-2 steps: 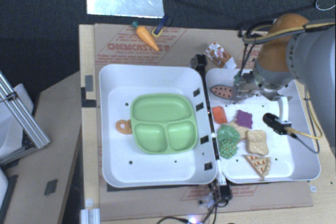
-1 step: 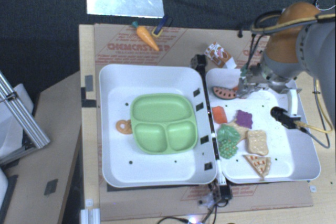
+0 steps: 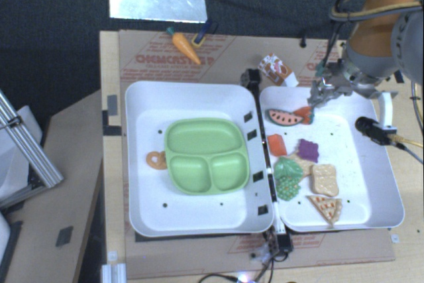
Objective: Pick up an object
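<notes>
The shallow white right bin (image 3: 391, 209) holds the toys; the grey arm's fingers (image 3: 317, 97) hang low at its far edge, seemingly lined up to grasp the red watermelon slice (image 3: 283, 118) just beside them; their opening, I cannot tell.
</notes>
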Action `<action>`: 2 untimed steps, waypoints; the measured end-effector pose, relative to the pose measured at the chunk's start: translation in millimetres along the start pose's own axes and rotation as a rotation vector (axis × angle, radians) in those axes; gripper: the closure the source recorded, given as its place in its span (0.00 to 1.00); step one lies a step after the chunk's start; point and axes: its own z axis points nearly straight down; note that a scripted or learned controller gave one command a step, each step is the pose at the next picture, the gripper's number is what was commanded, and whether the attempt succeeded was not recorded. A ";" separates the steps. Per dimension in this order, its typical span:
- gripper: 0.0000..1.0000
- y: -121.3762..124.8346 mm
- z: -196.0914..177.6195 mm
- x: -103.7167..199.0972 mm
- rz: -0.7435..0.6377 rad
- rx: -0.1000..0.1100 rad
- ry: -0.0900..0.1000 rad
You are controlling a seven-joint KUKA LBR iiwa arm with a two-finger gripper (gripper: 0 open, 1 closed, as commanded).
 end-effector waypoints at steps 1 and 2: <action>1.00 1.4 -20.0 0.0 0.000 0.005 0.001; 1.00 -45.7 -28.5 34.5 -0.002 0.010 0.003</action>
